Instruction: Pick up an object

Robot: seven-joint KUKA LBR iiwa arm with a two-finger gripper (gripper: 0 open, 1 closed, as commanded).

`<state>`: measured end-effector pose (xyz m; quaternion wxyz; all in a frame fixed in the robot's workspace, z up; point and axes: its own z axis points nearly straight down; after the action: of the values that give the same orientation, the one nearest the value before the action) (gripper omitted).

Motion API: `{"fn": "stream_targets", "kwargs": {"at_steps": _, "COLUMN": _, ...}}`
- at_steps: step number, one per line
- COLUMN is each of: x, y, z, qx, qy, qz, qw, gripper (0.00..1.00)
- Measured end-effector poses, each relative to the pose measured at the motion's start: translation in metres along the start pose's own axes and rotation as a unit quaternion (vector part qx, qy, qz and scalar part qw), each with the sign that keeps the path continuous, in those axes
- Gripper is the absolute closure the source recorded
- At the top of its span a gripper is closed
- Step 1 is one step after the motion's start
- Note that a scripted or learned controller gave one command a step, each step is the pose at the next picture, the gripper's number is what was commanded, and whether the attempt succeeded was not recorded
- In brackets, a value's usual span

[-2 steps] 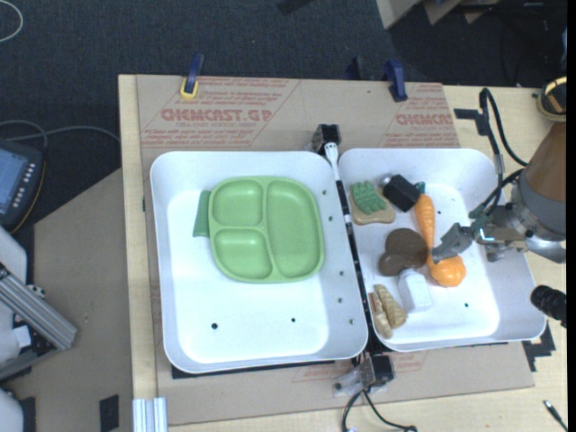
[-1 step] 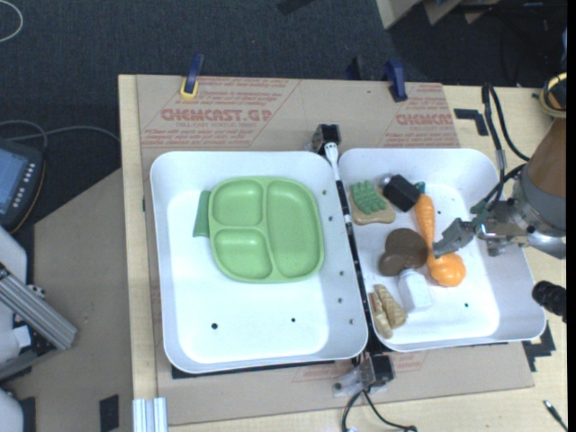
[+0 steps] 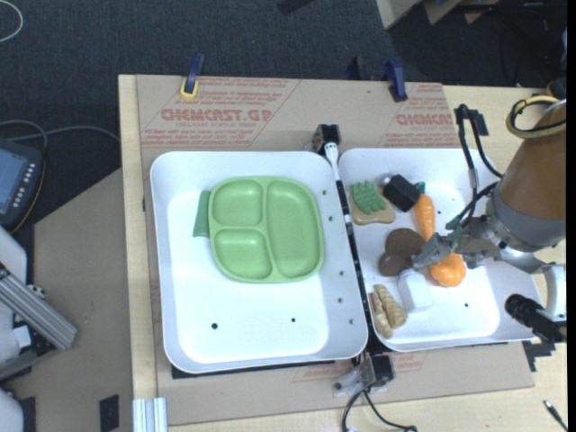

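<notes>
The right bin (image 3: pixel 477 327) holds several small items. A round orange fruit (image 3: pixel 449 273) lies near its middle, and my gripper (image 3: pixel 435 254) hangs right over the fruit's upper left edge. A brown lump (image 3: pixel 399 247) sits just left of the gripper. An orange carrot (image 3: pixel 424 213) lies just beyond it. Farther back are a black block (image 3: pixel 401 190) and a tan piece with a green top (image 3: pixel 368 201). A white piece (image 3: pixel 415 291) and a beige ridged piece (image 3: pixel 389 310) lie toward the front left of the bin.
The left bin (image 3: pixel 180 268) carries a green divided plate (image 3: pixel 265 228). The grey and orange arm (image 3: pixel 535 187) covers the right bin's right side, with black cables (image 3: pixel 472 151) looping above it. A ridge with clamps (image 3: pixel 346 241) separates the bins.
</notes>
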<state>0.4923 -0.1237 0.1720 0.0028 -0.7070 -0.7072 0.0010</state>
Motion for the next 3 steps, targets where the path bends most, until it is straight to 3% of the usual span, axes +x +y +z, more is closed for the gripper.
{"fn": "stream_targets", "kwargs": {"at_steps": 1, "x": -0.002, "y": -0.009, "z": 0.06, "qx": 0.001, "qy": 0.0, "qz": 0.001, "qw": 1.0, "gripper": 0.0}}
{"fn": "stream_targets", "kwargs": {"at_steps": 2, "x": -0.001, "y": -0.009, "z": 0.089, "qx": 0.0, "qy": 0.0, "qz": 0.0, "qw": 1.0, "gripper": 0.0}}
{"fn": "stream_targets", "kwargs": {"at_steps": 3, "x": -0.002, "y": -0.009, "z": 0.077, "qx": -0.003, "qy": -0.001, "qz": 0.001, "qw": 1.0, "gripper": 1.0}}
